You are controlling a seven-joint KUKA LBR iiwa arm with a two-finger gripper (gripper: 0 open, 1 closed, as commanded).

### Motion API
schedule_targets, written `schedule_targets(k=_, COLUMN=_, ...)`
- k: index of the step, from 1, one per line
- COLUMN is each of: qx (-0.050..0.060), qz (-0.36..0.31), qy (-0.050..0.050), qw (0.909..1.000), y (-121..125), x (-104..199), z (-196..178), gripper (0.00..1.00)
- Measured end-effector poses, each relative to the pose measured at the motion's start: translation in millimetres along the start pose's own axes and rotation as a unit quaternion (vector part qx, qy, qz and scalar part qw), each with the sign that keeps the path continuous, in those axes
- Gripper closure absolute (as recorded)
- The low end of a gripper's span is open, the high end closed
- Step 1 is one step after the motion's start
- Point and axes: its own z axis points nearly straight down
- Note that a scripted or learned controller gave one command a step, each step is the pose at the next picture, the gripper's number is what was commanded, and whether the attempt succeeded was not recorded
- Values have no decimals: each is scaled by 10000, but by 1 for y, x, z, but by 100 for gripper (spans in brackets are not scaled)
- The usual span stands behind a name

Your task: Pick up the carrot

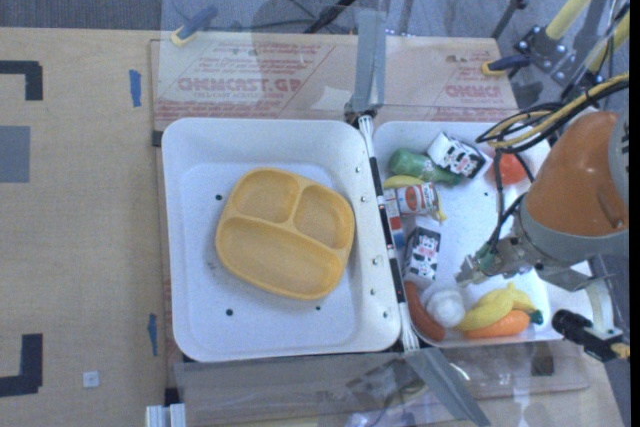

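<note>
At the bottom right of the frame, along the near wall of the right shallow white bin (440, 130), lies the small orange carrot with a green tip (503, 323). It sits low in the lower right corner of that bin. Its long axis runs almost left to right in the picture, with the green end toward the right. It touches the yellow plastic banana (492, 304) that lies just above it, and a white round ball (445, 307) and a red-brown sausage-shaped piece (424, 313) are just to its left.

A little above the carrot is the grey two-finger gripper (487, 264), under the orange band of the arm. I judge that the carrot lies just below it in the frame and slightly to the right, with the banana between them. Nothing is seen between its fingers; how wide they stand apart I cannot tell.

Further up the same bin are a black-and-white box (424, 253), a small can (417, 199), a green object (412, 163) and a toy car (456, 155).

In the left white bin (190, 215) rests a yellow divided plate (284, 232).
</note>
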Motion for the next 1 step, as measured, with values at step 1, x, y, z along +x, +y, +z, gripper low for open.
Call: schedule_targets(k=1, qx=-42, qz=-1692, qy=-7, qw=9856, y=2, x=-15, z=30, gripper=100)
